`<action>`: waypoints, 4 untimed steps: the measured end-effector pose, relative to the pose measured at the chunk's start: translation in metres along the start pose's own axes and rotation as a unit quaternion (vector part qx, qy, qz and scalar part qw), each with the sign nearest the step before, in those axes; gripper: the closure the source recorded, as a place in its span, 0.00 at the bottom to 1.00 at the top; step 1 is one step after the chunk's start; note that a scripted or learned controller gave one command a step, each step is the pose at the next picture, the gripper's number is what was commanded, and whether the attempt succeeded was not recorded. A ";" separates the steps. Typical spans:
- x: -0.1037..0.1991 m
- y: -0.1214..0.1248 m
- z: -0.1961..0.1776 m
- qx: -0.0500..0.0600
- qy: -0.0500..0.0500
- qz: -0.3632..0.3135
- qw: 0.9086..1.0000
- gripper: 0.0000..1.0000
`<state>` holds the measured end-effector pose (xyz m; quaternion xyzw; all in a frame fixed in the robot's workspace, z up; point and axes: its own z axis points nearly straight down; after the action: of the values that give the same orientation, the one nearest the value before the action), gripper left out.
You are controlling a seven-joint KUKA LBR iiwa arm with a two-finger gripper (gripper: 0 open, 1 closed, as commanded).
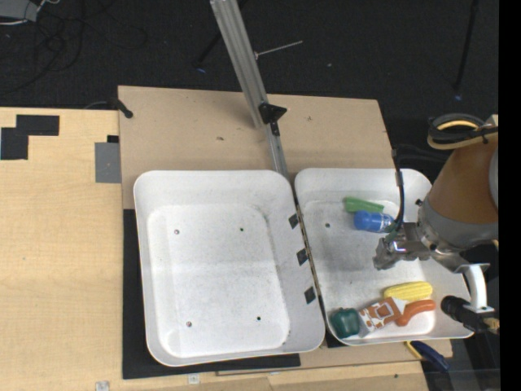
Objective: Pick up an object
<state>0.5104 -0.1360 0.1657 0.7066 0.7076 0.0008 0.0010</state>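
In the right bin lie a green piece and a blue cylinder near the back. Along the front edge sit a yellow corn cob, an orange-and-white item and a dark green block. My gripper hangs low over the bin's right half, just right of and below the blue cylinder and above the corn cob. Nothing shows between its fingers.
The left bin lies beside the right one, with a divider and black clips between them. A slanted metal rail rises behind the bins. The arm's orange band hangs over the right bin's right edge.
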 end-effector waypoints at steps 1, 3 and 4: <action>0.002 0.011 -0.052 0.000 0.000 0.000 1.000 1.00; 0.055 0.017 -0.078 0.003 0.002 -0.001 1.000 1.00; 0.109 0.013 -0.063 0.004 0.001 -0.002 1.000 1.00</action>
<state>0.5235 -0.0266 0.2286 0.7054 0.7088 -0.0008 -0.0027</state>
